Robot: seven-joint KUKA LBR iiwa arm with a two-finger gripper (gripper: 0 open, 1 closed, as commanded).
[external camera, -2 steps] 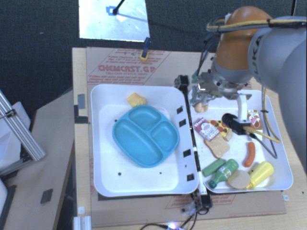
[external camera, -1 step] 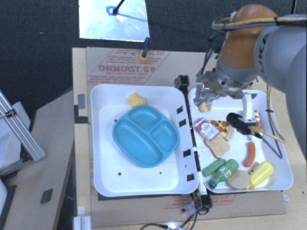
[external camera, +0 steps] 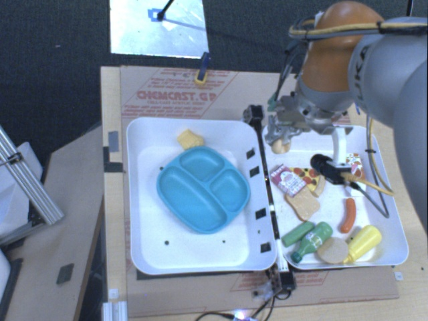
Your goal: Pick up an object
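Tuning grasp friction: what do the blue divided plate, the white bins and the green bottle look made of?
Blue divided plate: looks like moulded plastic, smooth and matte with a soft sheen on its ridges.
White bins: likely rigid plastic, smooth, lightly glossy, with rounded corners.
Green bottle: probably toy plastic, uniform colour, shiny highlight. None can be confirmed by look alone.

A robotics lab — white bins (external camera: 137, 199) of toy food (external camera: 309, 241) on a cardboard-covered bench (external camera: 180, 92).

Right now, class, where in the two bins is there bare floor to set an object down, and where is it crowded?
Left bin: bare floor along the near edge below the blue divided plate, and at the far right corner beside the yellow piece. Right bin: crowded near the sausage, green bottle and yellow bottle; arm overhangs the far end.
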